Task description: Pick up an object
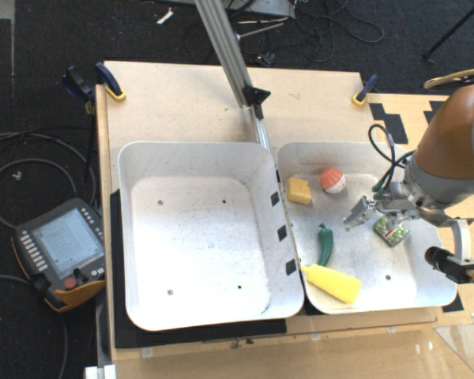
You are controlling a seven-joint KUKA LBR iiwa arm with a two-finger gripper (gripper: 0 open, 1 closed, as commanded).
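The right bin (426,290) holds several objects. A yellow block (299,190) lies near its left wall, with a red and white ball (332,180) just to its right. A green pepper-shaped item (325,245) lies in the middle, and a long yellow item (332,283) rests at the front left. A small green patterned item (391,230) sits at the right. My gripper (377,214) hangs low over the bin, right beside and partly above this green patterned item. Whether it touches the item is hidden by the wrist.
The left bin (142,172) stands beside the right one, sharing a middle wall. A slanted metal bar (225,42) comes down from the back to the bins' junction. Clamps sit at the bench's back corners. A teach pendant (59,247) lies on the floor at left.
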